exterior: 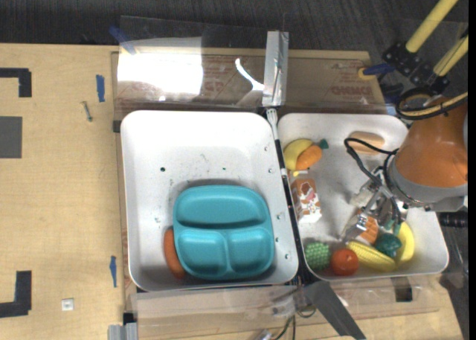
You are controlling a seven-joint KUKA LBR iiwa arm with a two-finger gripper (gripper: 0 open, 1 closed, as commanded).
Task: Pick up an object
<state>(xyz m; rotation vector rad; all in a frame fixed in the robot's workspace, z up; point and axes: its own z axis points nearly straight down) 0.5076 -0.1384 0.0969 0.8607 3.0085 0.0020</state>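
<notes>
Wooden desk [52,204] under two white bins, dark carpet beyond it.

I see the left bin [149,145] holding a teal divided tray [222,231] with an orange piece [172,251] tucked at its left edge. My pincer [372,216] is low in the right bin [428,260], over a jumble of toy food: a yellow banana [379,255], a teal piece [388,244], a red tomato [343,260] and a green lump [317,254]. A lemon [295,151] and carrot [311,155] sit at the far left corner. I cannot tell whether the pincer grips anything.
</notes>
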